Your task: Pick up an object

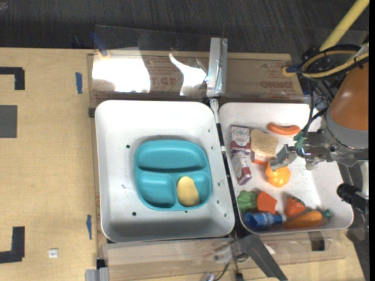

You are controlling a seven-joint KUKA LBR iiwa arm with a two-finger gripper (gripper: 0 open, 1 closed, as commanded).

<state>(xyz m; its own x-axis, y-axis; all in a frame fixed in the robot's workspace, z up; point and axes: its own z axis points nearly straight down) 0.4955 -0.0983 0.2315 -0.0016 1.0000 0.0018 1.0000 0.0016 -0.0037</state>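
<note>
Overhead, the slanted camera view shows a pale wooden counter (41,174) bearing two shallow white plastic bins side by side. The left bin (111,157) holds a teal plastic divided tray (164,160), and a smooth yellow potato-shaped toy (188,191) lies in the tray's lower right compartment, its long axis running roughly up and down the picture.

The right bin (328,186) holds the clutter. A small orange-yellow bell pepper toy (279,176) sits near the bin's middle; it is rounded, so no clear long axis or heading can be made out. Above it lie a tan slice of toy bread (263,143) and an orange-red sausage toy (283,129), the sausage stretched left to right. A silvery printed wrapper packet (240,152) lies along the bin's left wall, lengthwise from top to bottom. Along the near wall sit a green leafy vegetable toy (246,199), an orange wedge-shaped block (266,202), a blue plastic bottle (263,219) lying on its side, a red strawberry toy (295,205) and an orange carrot toy (306,218) lying left to right.

The grey arm (351,116) reaches in from the right, and its two-finger hand (283,158) sits directly over the pepper, touching or nearly touching its top. How far the hand is parted cannot be told, nor whether it grips the pepper.
</note>
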